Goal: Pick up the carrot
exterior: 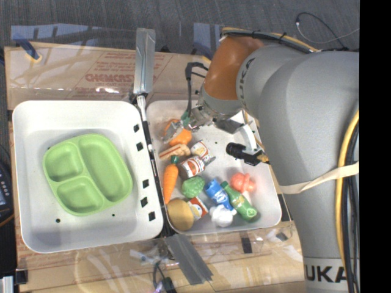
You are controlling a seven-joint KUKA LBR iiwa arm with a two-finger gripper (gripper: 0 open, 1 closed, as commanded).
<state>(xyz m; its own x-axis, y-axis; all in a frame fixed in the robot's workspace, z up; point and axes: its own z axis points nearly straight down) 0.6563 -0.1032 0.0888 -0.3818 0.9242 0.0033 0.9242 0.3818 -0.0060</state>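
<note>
Camera view is showing the grey arm point(293, 102) reaching in from three o'clock, its orange band point(227, 66) sitting above the wrist over the right bin point(269, 191). The end effector point(190, 118) is hanging at the bin's twelve o'clock area, just above a cluster of small orange and brown toy pieces point(176, 138). How far it is opening cannot be told from here, since the wrist is hiding much of it and the tips are blurring into the clutter; nothing is clearly showing between them.

The carrot point(170, 182) is lying in the right bin toward nine o'clock, close beside the bin's left wall, running roughly from twelve to six with its green top point(174, 160) at the upper end. It is lying apart from the end effector, toward six o'clock of it.

A small can point(193, 166) is lying just at the carrot's two o'clock. A potato-like brown piece point(180, 214) is resting at the carrot's six o'clock. A blue item point(215, 192), a green bottle point(242, 205) and a red-orange piece point(242, 182) are crowding the bin's five o'clock part.

The left bin point(36, 224) is holding a green divided plate point(88, 174). Both bins are sitting on the surface point(73, 72).
</note>
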